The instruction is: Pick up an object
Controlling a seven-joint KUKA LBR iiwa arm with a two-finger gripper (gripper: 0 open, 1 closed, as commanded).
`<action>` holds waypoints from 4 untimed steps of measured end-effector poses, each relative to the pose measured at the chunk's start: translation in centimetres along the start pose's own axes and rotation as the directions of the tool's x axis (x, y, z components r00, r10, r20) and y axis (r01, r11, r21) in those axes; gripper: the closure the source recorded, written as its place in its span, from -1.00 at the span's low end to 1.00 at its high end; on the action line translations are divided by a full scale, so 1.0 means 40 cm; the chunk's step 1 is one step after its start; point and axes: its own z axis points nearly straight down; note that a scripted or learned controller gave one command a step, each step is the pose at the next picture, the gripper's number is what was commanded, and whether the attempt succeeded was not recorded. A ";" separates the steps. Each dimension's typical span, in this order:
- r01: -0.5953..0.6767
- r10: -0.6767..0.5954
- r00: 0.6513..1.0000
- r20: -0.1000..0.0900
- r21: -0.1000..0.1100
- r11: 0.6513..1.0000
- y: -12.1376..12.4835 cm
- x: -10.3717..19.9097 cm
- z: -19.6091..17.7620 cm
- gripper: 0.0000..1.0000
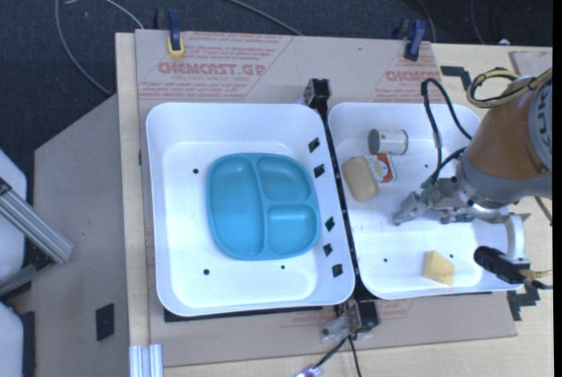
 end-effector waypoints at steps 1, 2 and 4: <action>0.000 0.000 1.000 0.001 -0.006 1.000 0.004 -0.001 -0.033 1.00; 0.001 -0.001 1.000 0.004 -0.010 1.000 0.014 -0.008 -0.143 1.00; 0.001 -0.001 1.000 0.004 -0.010 1.000 0.019 -0.033 -0.347 1.00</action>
